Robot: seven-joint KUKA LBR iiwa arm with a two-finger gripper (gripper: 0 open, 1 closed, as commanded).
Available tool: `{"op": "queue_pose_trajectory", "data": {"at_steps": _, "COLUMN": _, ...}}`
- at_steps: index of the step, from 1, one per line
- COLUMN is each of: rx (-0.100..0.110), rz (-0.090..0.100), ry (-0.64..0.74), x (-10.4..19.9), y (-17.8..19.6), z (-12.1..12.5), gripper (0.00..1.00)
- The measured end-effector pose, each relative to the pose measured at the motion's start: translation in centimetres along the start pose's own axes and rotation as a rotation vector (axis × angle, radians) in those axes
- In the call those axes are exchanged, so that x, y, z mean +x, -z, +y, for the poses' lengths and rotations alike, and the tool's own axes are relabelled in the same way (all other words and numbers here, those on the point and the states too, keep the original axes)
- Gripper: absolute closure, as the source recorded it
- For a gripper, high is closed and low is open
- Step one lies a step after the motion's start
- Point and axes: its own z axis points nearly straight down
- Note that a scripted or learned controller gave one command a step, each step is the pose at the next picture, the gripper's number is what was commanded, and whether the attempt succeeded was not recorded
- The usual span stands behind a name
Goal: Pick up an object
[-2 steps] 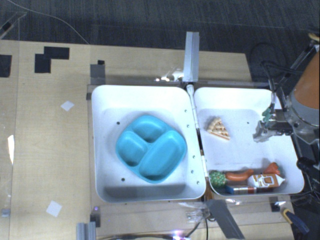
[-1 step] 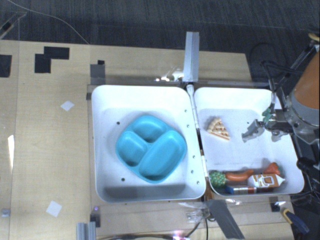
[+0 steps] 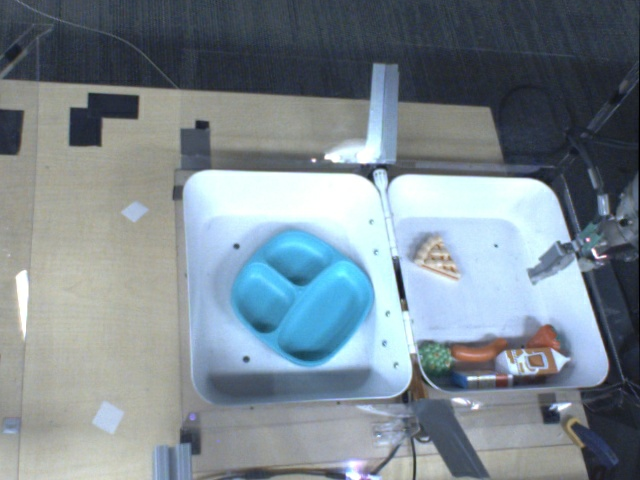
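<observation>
- At the right edge of the frame, the end effector point(image 3: 548, 264) hangs over the right rim of the right bin point(image 3: 480, 190); whether it is open or closed cannot be told.
- Along that bin's lower wall lie a broccoli piece point(image 3: 434, 356), a sausage point(image 3: 482, 350) and a small carton point(image 3: 532, 363).
- A waffle wedge point(image 3: 437, 258) lies alone near the bin's upper left.
- Left of it, the left bin point(image 3: 215, 218) on the bench point(image 3: 90, 298) holds a blue divided plate point(image 3: 302, 296).
</observation>
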Motion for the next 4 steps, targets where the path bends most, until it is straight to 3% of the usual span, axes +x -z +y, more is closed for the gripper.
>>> {"op": "queue_pose_trajectory", "data": {"at_steps": 1, "rx": 0.003, "rz": 0.002, "ry": -0.042, "x": -1.2, "y": -13.3, "z": -2.4, "gripper": 0.00}}
{"op": "queue_pose_trajectory", "data": {"at_steps": 2, "rx": -0.005, "rz": -0.001, "ry": -0.016, "x": -1.3, "y": -15.8, "z": -2.2, "gripper": 0.00}}
{"op": "queue_pose_trajectory", "data": {"at_steps": 3, "rx": -0.011, "rz": -0.009, "ry": 0.268, "x": 4.3, "y": -15.7, "z": -0.7, "gripper": 0.00}}
{"op": "queue_pose_trajectory", "data": {"at_steps": 4, "rx": -0.011, "rz": -0.004, "ry": 0.334, "x": 6.1, "y": -15.8, "z": 7.7, "gripper": 0.00}}
